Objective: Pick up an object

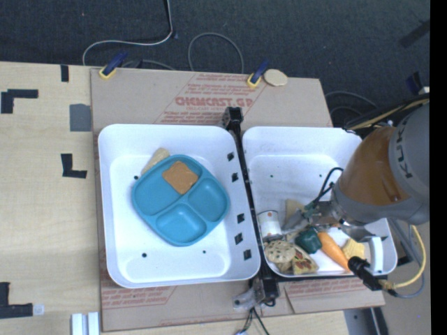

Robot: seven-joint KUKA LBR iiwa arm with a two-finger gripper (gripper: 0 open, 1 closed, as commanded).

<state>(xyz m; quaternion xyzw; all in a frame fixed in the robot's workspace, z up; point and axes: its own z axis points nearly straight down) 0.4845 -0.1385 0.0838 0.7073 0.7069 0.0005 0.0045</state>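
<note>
We judge the reach-in step underway: the grey gripper (307, 218) hangs over the right white bin (293, 142), above the dark teal object (307, 241) at the bin's six o'clock; finger state we cannot tell, so next comes a settled descent.

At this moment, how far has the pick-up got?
Done: the arm has reached into the right bin, with the pincer low over the pile of toy food beside the carrot. In hand: nothing visibly held. Left: grasping and lifting. The blue tray sits in the left bin.
</note>
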